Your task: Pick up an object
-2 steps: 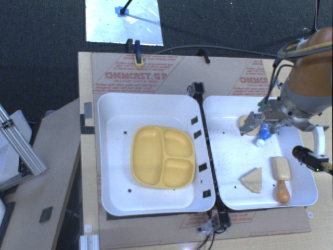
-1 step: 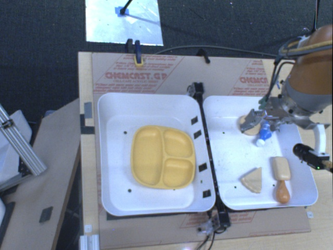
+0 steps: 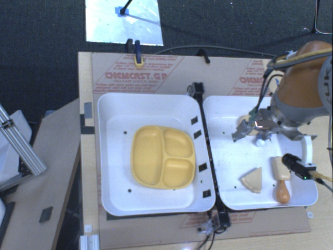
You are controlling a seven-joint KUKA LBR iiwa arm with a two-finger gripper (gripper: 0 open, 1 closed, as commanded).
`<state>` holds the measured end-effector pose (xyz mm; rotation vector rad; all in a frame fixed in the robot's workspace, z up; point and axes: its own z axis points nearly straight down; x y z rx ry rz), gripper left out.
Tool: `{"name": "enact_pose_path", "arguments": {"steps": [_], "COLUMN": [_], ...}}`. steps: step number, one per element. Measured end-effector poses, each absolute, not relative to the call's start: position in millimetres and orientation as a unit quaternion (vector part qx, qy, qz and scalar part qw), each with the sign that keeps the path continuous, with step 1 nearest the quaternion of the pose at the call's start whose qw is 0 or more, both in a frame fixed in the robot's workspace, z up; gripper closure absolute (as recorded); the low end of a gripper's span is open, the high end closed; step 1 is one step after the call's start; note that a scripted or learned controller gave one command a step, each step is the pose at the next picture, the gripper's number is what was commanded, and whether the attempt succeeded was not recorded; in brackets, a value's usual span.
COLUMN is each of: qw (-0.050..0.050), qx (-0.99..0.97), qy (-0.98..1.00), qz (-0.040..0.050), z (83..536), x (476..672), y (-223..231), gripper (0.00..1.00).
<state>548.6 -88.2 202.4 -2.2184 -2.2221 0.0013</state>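
Bins on my screen: two, both shallow and white, side by side on a cardboard sheet [image 3: 156, 69] with red lettering. The left bin [image 3: 112, 155] holds one thing, a yellow plate [image 3: 162, 157] divided into three compartments, lying flat near the middle of the bin floor. The right bin [image 3: 223, 113] holds two loose things. One is a tan wedge [image 3: 253, 180], lying flat toward the near side of the bin. The other is a brush-like tool [image 3: 281, 187] with a pale head and a brown rounded handle, just to the right of the wedge and apart from it, its handle pointing toward the near rim.

I count one arm [image 3: 307, 82], coming in from the right, its orange band showing above the wrist. Its gripper [image 3: 252, 132] hangs over the far half of the right bin, nearer the divider than the right wall, and stands apart from both the wedge and the brush-like tool. Whether it is released or clenched I cannot tell from this angle; the grey metal there is blurred.

Along the strip between the bins I count four small black tabs [image 3: 197, 135]. At the far edge of the bench sits one clamp [image 3: 137, 52] with a yellow jaw, and beyond it one shiny metal sheet [image 3: 122, 14] lies on the dark floor.
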Motion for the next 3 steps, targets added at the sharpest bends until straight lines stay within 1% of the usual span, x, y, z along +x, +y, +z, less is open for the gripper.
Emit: {"name": "enact_pose_path", "arguments": {"steps": [2, 3], "qw": [0.001, -0.001], "qx": [-0.707, -0.706], "qy": [-0.708, -0.708], "qz": [0.0007, -0.0009], "z": [118, 131], "x": [552.7, 554.3], "y": [-88, -88], "gripper": [0.00, 1.00]}}
